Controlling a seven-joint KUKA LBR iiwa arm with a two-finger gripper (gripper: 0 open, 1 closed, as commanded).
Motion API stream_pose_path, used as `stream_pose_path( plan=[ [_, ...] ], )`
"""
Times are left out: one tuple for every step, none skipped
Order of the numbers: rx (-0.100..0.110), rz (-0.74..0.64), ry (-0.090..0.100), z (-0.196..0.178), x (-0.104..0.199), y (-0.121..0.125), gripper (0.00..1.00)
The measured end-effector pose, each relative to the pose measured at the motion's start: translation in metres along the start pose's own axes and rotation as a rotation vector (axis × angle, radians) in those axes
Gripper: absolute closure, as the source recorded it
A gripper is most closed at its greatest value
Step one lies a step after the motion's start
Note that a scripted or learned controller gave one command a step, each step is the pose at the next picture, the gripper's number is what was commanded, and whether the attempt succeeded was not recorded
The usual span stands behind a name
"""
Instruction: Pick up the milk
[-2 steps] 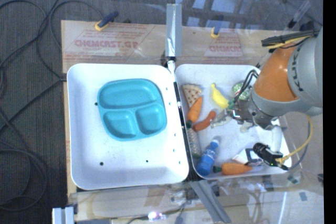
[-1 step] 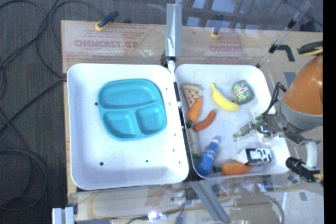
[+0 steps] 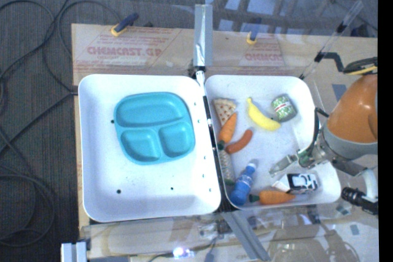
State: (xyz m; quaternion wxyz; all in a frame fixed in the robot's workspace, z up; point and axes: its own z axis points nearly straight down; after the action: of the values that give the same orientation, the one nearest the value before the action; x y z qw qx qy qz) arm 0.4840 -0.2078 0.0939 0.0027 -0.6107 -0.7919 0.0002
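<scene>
The milk is a small white carton with dark print, lying on its side near the front right corner of the right bin. My gripper reaches in from the right and hovers just behind and left of the carton, very close to it. The grey wrist with its orange band rises over the bin's right rim. Nothing can be seen held in the gripper.
The right bin also holds a banana, a green can, a waffle, a carrot, a sausage, a blue bottle and a second carrot beside the milk. A blue divided tray lies in the left bin.
</scene>
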Motion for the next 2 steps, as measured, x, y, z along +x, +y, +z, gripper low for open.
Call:
stream_pose_path(
  plan=[
    [-0.012, 0.232, 0.014, 0.0046, -0.0043, 0.0063, 0.00],
    [-0.011, 0.206, 0.014, 0.0047, -0.0046, 0.0058, 0.00]
  ],
)
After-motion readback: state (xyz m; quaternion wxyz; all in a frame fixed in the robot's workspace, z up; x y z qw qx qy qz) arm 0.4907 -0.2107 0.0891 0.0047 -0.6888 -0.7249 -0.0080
